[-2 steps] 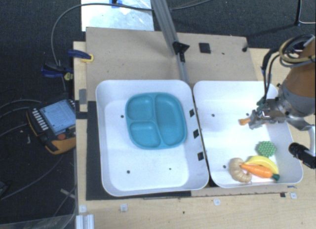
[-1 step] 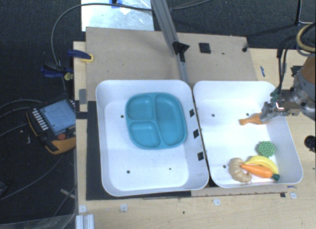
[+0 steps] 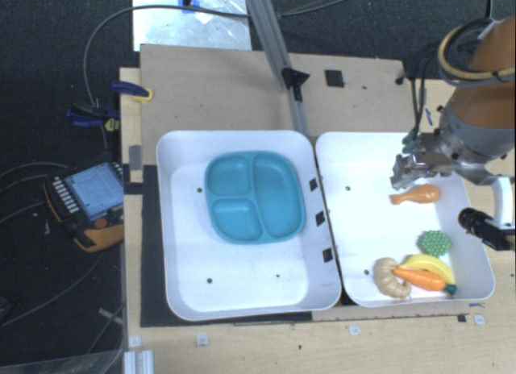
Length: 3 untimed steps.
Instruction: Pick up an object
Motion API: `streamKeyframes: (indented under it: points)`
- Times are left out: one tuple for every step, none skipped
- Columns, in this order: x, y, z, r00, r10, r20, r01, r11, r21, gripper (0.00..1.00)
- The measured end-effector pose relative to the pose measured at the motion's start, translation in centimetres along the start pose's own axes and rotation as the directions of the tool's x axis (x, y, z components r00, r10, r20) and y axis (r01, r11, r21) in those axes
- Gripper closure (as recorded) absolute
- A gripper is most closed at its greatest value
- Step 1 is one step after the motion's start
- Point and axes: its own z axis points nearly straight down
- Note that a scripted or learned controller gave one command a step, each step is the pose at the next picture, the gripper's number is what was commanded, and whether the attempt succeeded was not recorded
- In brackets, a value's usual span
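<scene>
Nothing is picked up yet. The hand [image 3: 405, 172] is placed just above the toy drumstick [image 3: 416, 196]; its grip cannot be told.

A robotics lab or test cell, by the look of it. The pincer [image 3: 407, 172] hangs over a plywood counter [image 3: 218, 90] set on dark carpet [image 3: 56, 34]. Far to the pincer's left, loose cables [image 3: 97, 30] trail across the floor beside a handheld control pendant [image 3: 87, 203]. Up and left of the pincer, a grey metal pole [image 3: 270, 30] slants over the counter, with spring clamps [image 3: 113, 105] at its far edge.
</scene>
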Motion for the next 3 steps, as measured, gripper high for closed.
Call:
streamKeyframes:
  points:
    - [4.2,2.2,0.0,1.000,0.001,0.000,-0.001,1.000,0.001,1.00]
    - [9.7,3.9,0.2,1.000,0.001,0.000,-0.001,1.000,0.001,1.00]
    - [14.8,6.8,0.8,1.000,0.000,-0.001,0.000,1.000,0.001,1.00]
